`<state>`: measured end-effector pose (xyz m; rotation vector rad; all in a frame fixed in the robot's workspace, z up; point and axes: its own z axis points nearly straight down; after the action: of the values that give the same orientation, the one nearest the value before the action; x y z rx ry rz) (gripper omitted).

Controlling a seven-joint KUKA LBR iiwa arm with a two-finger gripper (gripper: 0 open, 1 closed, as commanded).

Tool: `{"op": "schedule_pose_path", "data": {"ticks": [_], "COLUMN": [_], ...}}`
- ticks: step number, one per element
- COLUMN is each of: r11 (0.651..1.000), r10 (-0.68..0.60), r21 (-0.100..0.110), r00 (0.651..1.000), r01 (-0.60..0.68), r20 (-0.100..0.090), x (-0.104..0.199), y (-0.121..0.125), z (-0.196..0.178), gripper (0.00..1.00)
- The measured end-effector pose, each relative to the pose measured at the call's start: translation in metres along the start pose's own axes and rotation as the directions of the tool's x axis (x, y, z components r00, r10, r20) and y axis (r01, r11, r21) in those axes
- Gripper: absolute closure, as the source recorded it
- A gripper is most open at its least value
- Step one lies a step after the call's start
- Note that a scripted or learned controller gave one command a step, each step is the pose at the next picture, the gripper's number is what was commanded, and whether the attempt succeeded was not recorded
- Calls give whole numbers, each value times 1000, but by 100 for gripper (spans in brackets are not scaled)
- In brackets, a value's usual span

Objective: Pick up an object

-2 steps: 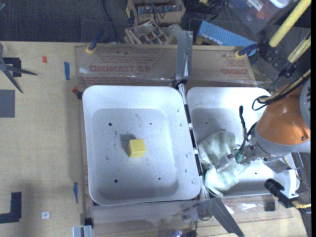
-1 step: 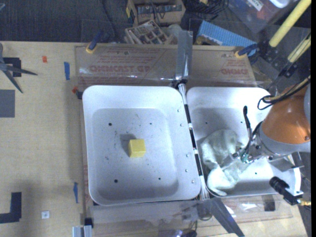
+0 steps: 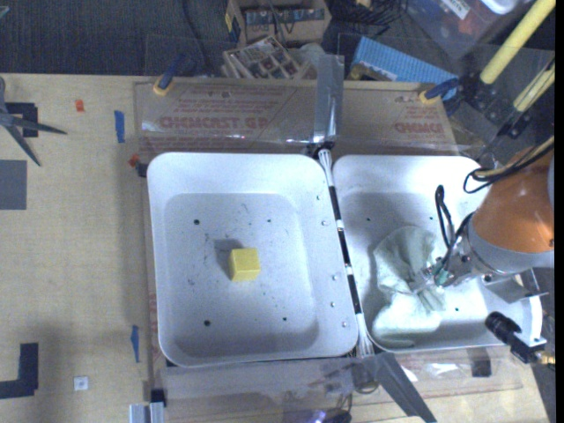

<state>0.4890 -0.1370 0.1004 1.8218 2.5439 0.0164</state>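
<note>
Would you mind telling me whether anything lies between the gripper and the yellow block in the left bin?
Yes. The gripper is low in the right bin, at a white cloth. The yellow block sits apart in the left bin. The two bins' adjoining rims lie between them; nothing else visible does.

Block [image 3: 245,263] in left bin [image 3: 176,183].

**Count of things on the desk**

Two white bins [image 3: 172,236] sat side by side on one desk [image 3: 70,236]. The left bin held one yellow block [image 3: 245,263]. The right bin [image 3: 388,179] held one crumpled white cloth [image 3: 404,258]. One arm [image 3: 515,223] with one pincer [image 3: 438,276] reached over the right bin.
</note>
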Motion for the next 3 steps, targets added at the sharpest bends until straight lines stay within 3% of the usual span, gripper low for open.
{"op": "schedule_pose_path", "data": {"ticks": [1, 2, 3], "r11": [975, 863, 668], "r10": [223, 505, 744], "r21": [1, -1, 11], "r00": [975, 863, 668], "r01": [-223, -505, -744], "r20": [3, 8, 11], "x": [-14, 16, -25], "y": [-9, 0, -18], "z": [10, 10, 8], "gripper": [100, 100, 100]}}
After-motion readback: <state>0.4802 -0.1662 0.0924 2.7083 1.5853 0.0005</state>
